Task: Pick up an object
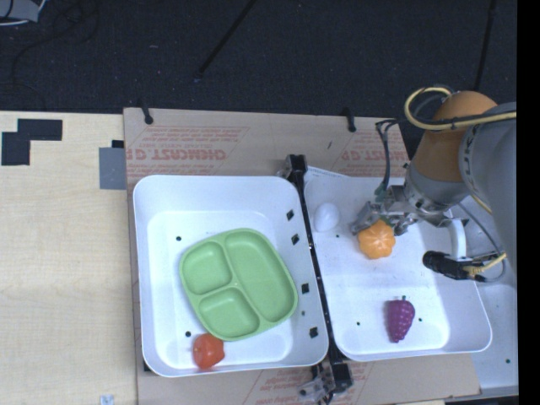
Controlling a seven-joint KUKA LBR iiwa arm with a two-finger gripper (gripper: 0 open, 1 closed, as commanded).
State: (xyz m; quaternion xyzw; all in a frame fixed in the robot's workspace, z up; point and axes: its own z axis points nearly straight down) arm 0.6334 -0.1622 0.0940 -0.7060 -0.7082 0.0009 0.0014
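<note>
An orange round fruit (376, 241) lies in the right bin (460, 332), toward its back. My gripper (384, 220) hangs right over the fruit's top edge, touching or nearly touching it, with the arm reaching in from the right. A purple bunch of grapes (400, 319) lies near the right bin's front. A small white egg-shaped object (326, 217) rests at the right bin's back left corner. In the left bin (156, 226), a red fruit (208, 351) sits by the front wall.
A green divided plate (238, 283) takes up the middle of the left bin. The black divider (308, 260) runs between the two bins. A black cable end (447, 264) of the arm hovers over the right bin's right side.
</note>
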